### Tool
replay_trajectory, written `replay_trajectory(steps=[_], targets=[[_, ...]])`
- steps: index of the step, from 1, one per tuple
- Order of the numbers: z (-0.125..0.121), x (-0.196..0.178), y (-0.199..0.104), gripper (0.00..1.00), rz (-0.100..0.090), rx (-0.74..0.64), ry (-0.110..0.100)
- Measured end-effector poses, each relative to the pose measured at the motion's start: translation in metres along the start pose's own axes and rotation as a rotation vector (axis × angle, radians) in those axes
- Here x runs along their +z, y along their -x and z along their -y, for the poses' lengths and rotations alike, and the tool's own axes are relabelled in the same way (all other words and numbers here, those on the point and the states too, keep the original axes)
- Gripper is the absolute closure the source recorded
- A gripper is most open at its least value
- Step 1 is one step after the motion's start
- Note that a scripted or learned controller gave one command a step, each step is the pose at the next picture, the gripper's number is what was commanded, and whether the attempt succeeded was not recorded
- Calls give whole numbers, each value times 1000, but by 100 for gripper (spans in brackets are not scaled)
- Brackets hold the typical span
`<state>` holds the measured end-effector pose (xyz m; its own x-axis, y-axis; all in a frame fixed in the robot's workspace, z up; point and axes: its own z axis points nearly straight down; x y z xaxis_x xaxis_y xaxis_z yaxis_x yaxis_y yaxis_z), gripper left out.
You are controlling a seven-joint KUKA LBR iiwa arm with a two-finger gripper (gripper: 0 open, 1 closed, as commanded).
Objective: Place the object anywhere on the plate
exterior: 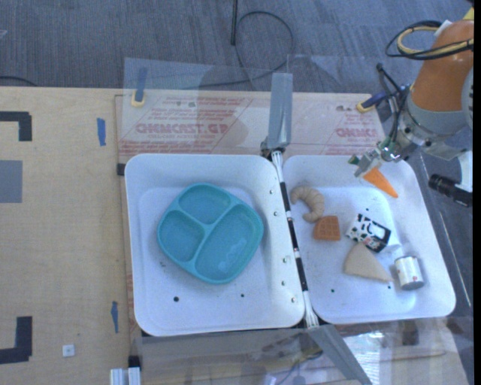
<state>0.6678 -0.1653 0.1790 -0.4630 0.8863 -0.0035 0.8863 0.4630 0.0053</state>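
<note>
I see a robotics lab, not a home. The wooden table [60,248] at the left of the frame carries black tape marks [18,126] and blue tape pieces [101,131]. Two white bins [143,301] sit side by side in the middle, fixed under a clear printed sheet [188,124]. Grey carpet [150,34] with a black cable [263,22] fills the top, and the orange-banded arm [443,83] stands at the upper right.
</note>
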Motion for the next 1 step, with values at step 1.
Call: replay_trajectory(steps=[1], targets=[[-24,27,-49,100,-3,-42,-4]])
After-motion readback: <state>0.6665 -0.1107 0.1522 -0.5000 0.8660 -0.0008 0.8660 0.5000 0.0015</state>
